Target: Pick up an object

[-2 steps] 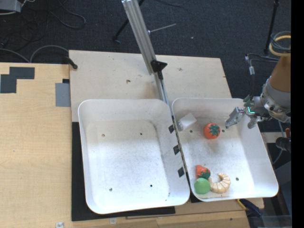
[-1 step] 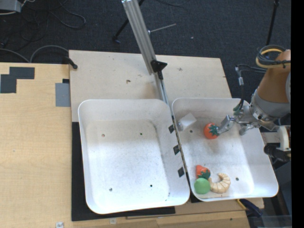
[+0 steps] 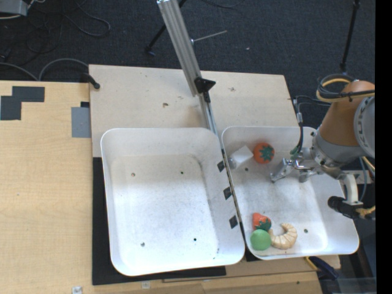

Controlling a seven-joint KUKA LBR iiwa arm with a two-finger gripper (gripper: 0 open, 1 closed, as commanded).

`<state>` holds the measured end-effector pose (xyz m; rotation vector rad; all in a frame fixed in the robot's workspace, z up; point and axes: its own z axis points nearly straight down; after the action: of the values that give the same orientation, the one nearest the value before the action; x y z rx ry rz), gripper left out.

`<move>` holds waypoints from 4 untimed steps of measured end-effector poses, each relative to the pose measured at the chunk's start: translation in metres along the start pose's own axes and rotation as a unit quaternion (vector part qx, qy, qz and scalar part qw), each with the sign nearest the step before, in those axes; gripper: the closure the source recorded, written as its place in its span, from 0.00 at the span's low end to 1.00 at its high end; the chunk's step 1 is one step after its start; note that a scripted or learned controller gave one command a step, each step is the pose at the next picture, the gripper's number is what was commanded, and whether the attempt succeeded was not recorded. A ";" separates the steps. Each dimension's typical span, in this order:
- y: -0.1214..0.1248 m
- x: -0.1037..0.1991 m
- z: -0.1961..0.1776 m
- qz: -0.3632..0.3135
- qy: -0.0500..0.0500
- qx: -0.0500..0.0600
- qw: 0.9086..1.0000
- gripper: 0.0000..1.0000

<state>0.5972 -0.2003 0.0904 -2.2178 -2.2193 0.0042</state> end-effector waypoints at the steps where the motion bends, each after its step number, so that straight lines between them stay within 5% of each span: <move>1: 0.001 -0.001 -0.013 0.000 0.000 -0.001 1.000 1.00; 4: -0.004 0.000 -0.142 -0.001 -0.001 -0.003 1.000 1.00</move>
<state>0.5940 -0.2002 0.2325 -2.2204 -2.2246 -0.0014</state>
